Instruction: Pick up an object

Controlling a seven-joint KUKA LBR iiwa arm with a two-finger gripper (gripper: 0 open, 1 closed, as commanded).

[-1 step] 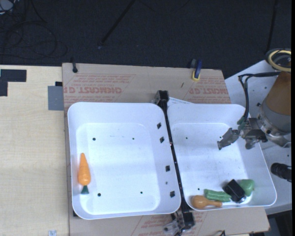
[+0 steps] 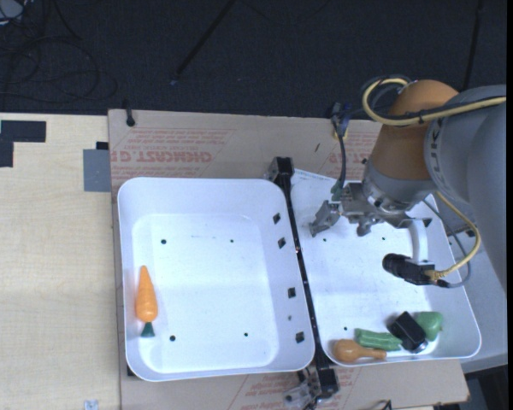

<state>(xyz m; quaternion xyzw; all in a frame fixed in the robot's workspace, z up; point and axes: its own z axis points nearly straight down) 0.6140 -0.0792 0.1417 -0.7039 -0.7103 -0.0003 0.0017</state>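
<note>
1. One gripper (image 2: 325, 220) hangs over the upper left part of the right bin (image 2: 462, 348), near the divider; whether the jaws are open or closed I cannot tell from here, and nothing shows between them.
2. Nothing lies directly beneath the jaws, just bare white bin floor.
3. Several candidates sit well apart from them, bunched in the right bin's lower corner: a green piece (image 2: 377, 339), a black block (image 2: 408, 330), a green lump (image 2: 429, 321) and an orange-tan pear-like thing (image 2: 354, 351).
4. A carrot toy (image 2: 145, 295) lies alone by the left wall of the left bin (image 2: 205, 193).
5. My judgement: the carrot is the cleaner pick, since it has free room around it; descend centred, jaws across its narrow width.
6. The clustered pile risks pinching two things or nudging them against the wall.
</note>
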